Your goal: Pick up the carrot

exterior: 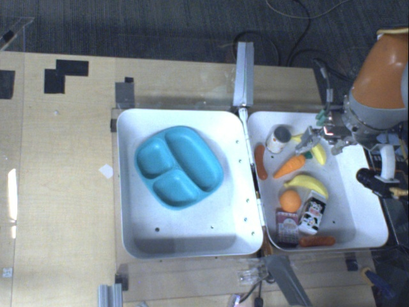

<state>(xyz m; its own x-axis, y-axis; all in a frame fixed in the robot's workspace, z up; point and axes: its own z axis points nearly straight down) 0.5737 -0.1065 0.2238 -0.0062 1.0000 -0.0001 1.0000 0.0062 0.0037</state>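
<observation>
We see a blue plate [180, 165] in the left bin [128, 190]; right bin [364, 226] w/ carrot [289, 165], banana [308, 184], orange [290, 201]. Gripper [311, 139] hangs just above the carrot's upper-right end; can't tell how open it is or if it's touching.

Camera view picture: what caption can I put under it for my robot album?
Robot gripper hovers by the carrot in the right bin; blue plate waits left.

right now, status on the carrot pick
Gripper above right bin, at the carrot's green end. Carrot lying in bin, not lifted. Banana and small can close by.
</observation>
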